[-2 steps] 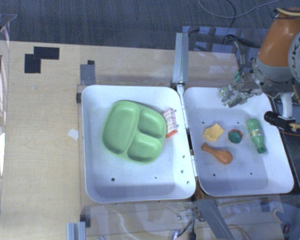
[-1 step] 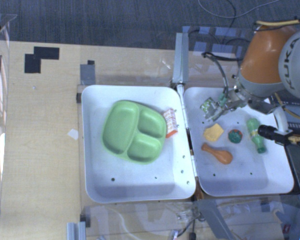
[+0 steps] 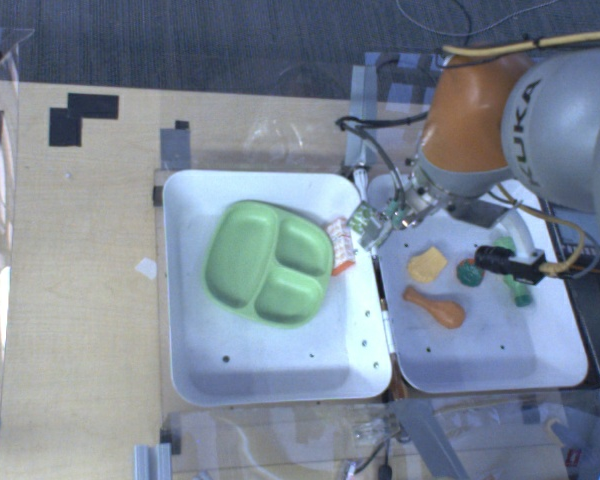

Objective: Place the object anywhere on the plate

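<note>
The green divided plate (image 3: pixel 268 262) lay tilted in the left white bin (image 3: pixel 195 368), centre-left of the frame; a small packet (image 3: pixel 341 245), white with orange, lay just off the plate's right edge, touching it or nearly so, near the wall between the bins; the pincer (image 3: pixel 372 224) hung just right of the packet, above that wall, and whether it was clenched or released could not be told; in the right white bin (image 3: pixel 500 363) lay a yellow piece (image 3: pixel 427 265), a brown drumstick-like toy (image 3: pixel 435 308) and small teal items (image 3: pixel 469 274); both bins sat on the table (image 3: pixel 70 298).
</note>
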Controlling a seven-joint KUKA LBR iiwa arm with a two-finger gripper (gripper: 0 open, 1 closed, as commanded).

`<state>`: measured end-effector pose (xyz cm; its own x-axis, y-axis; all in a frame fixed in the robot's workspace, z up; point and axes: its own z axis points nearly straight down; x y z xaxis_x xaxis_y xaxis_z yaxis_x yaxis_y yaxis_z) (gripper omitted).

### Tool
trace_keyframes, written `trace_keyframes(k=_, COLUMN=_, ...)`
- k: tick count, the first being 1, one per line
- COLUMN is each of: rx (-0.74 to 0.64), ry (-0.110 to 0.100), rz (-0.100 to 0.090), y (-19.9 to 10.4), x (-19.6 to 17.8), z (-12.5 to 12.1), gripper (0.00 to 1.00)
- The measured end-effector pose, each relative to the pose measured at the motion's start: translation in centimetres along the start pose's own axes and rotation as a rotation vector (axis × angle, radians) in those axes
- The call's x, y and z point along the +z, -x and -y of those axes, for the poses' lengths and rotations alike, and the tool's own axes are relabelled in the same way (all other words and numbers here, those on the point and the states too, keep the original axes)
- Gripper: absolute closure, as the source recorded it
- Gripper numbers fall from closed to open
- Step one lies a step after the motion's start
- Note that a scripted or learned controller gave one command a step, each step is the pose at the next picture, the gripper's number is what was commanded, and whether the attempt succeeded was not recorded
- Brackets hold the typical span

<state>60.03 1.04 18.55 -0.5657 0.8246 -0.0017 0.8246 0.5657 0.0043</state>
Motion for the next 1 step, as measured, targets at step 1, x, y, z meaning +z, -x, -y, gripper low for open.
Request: trace_keyframes(k=1, rx=-0.127, ry=0.0, rz=0.0, y=-5.2, x=-0.01, z=-2.81, gripper=1.0)
